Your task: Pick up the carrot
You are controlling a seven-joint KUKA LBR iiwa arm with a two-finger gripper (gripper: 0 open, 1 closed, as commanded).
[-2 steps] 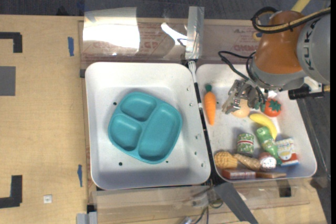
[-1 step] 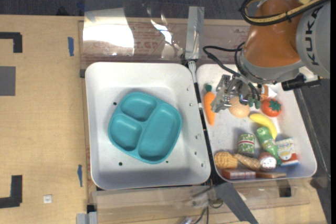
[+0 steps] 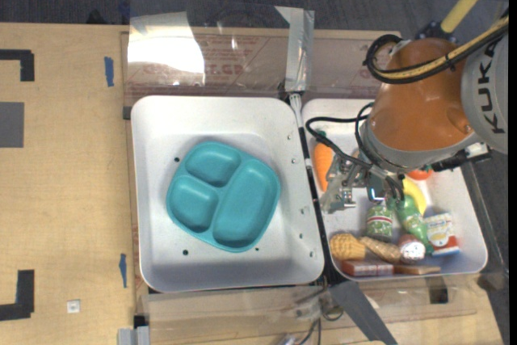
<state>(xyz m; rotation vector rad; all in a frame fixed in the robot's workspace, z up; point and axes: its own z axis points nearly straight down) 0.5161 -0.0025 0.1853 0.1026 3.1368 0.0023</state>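
On the wooden bench, the smooth orange tapered carrot (image 3: 322,164) lies in the right white bin (image 3: 477,250), just left of the end effector (image 3: 346,190), whose grasping state I cannot tell.

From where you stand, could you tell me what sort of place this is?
Probably a robot test bench in a lab: an industrial arm reaches over two white bins, one holding toy food, the other a teal plate, on a taped-up board.

The big grey arm (image 3: 477,93) reaches in from the right, orange band bent low, its gripper (image 3: 346,188) pointing down.
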